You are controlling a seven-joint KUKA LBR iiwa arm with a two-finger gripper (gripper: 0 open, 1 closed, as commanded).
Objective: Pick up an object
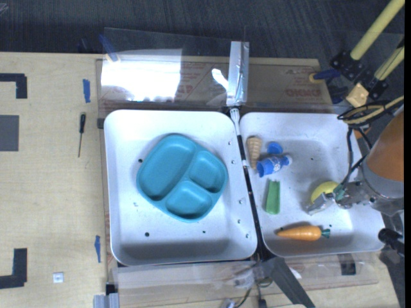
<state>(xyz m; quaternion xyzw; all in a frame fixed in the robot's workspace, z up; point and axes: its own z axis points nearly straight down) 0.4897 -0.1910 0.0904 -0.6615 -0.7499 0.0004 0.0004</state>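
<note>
1. From my station I see the gripper low in the right bin, at about 3 o'clock of that bin, right against a yellow lemon-like toy. The metal tips lie just beside the lemon's lower right edge, touching or nearly so.
2. I cannot tell whether the fingers are apart or together; they blur into cables and glare, and I see nothing clearly caught between them.
3. Any object will do for this task, and the lemon is the nearest candidate. The others lie in the same bin: a toy carrot at 6 o'clock, a green block near the centre-left, a blue bottle and a blue cap-like piece at 10 o'clock, and a waffle cone by the left wall.
4. My worry is that the lemon is round and smooth. If the tips close off-centre, I expect it to squirt out toward 9 o'clock or roll to the carrot.
5. A second risk is that the gripper sits close to the bin's right wall, so a shallow approach could scrape the floor or wall rather than seat around the fruit.
6. The left bin carries a blue divided plate, well apart from the action.
7. The arm's wrist is cut off at the right edge, and the lemon's far side is hidden behind the gripper body.
</note>
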